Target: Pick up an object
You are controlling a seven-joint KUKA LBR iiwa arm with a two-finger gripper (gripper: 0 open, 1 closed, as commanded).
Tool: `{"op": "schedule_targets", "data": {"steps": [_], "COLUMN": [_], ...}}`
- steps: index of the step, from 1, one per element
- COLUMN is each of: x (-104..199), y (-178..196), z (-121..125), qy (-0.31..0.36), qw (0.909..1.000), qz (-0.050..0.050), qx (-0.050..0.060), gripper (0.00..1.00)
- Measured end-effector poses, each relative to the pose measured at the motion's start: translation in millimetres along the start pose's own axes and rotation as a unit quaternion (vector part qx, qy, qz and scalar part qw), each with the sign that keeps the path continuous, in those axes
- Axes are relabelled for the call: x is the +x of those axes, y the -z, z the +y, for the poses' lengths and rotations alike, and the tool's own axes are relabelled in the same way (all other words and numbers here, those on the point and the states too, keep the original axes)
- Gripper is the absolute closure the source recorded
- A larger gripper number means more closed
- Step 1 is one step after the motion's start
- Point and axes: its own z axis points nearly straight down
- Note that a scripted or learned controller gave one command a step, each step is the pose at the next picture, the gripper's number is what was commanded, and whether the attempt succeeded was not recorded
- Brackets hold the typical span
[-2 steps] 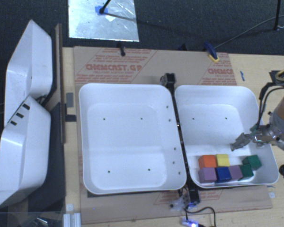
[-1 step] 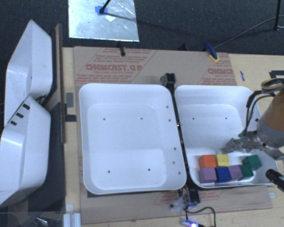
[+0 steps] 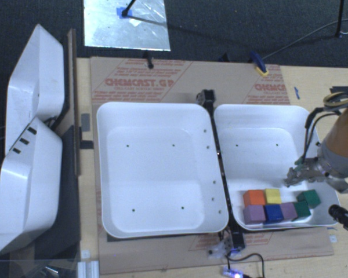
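The blocks [image 3: 276, 206] sat in a tight bunch in the near right corner of the right bin [image 3: 261, 120]. They touched each other, so the end effector [image 3: 301, 174] could bump one and push the rest away, or slip off. It hung just above the green block [image 3: 308, 200]. I could not tell if it was wide or narrow. The bin wall stood close by. The left bin [image 3: 156, 167] sat beside it.

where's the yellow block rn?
The yellow block sits in the right bin, near its front edge in the camera view, between the orange block on its left and the green blocks on its right, just behind the blue block.
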Motion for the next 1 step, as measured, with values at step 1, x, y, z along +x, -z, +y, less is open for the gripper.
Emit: {"op": "schedule_targets", "data": {"steps": [1], "x": [-0.8], "y": [57.5], "z": [10.4], "qy": [0.001], "qw": [1.0], "qz": [-0.001], "qx": [-0.002], "gripper": [1.0]}}
